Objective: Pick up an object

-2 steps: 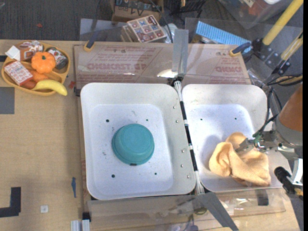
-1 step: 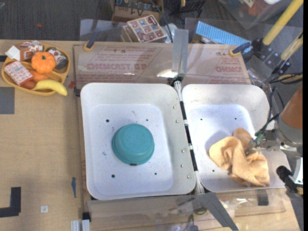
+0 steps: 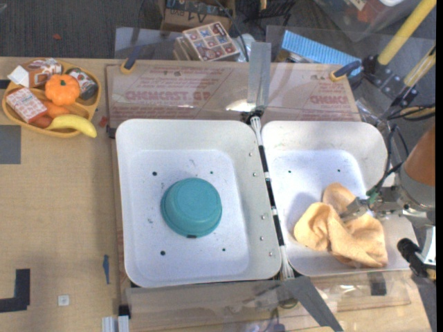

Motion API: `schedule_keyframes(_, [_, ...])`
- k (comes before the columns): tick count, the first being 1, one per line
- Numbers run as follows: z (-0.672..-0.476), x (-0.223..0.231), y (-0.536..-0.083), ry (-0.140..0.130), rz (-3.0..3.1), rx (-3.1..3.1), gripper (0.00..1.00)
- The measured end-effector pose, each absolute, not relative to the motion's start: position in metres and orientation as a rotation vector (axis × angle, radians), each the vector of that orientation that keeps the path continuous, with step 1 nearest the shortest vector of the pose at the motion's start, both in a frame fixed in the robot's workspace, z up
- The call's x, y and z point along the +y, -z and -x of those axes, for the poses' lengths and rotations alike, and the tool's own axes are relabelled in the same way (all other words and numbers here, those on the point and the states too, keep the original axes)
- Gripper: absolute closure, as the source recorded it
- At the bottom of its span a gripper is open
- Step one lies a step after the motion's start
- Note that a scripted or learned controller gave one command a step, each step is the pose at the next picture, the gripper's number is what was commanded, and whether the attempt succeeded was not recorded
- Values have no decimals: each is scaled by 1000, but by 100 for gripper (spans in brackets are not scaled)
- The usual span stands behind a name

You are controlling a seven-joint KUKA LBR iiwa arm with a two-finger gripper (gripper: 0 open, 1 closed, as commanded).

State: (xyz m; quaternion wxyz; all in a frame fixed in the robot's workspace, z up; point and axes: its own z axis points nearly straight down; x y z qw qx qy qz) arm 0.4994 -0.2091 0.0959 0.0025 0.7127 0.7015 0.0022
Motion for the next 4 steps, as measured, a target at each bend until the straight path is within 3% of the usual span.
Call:
schedule_keyframes(1, [-479, -215, -199, 3, -2146, 2300, 0])
schedule_keyframes(2, [-554, -157, -88, -3, -1972, 2437, 0])
schedule_keyframes(3, [-553, -159, -96, -4, -1979, 2433, 100])
schedule_keyframes(4, [-583, -115, -214, 3, -1780, 2592, 100])
